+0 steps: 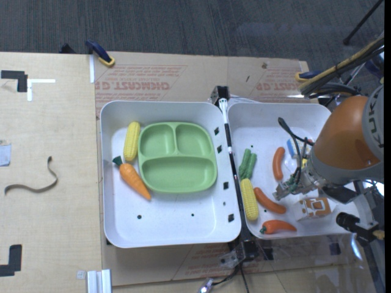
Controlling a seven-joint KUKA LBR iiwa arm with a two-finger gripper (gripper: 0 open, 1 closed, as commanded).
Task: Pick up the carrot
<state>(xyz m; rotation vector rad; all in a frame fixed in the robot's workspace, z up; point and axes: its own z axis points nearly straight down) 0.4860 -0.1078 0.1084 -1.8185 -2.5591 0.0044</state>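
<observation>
Bright even overhead light, soft faint shadows, mild glare on white bins, sharp focus.

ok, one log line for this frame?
task: pick up carrot | carrot: left bin, beside green plate, untouched | gripper: over right bin | status: not started

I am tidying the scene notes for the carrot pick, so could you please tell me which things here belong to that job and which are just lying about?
Belongs to the job:
- carrot, left bin, beside the plate
- claw, over the right bin

Just lying about:
- green plate
- corn cob, left bin
- corn cob, right bin
- green beans
- sausage
</observation>
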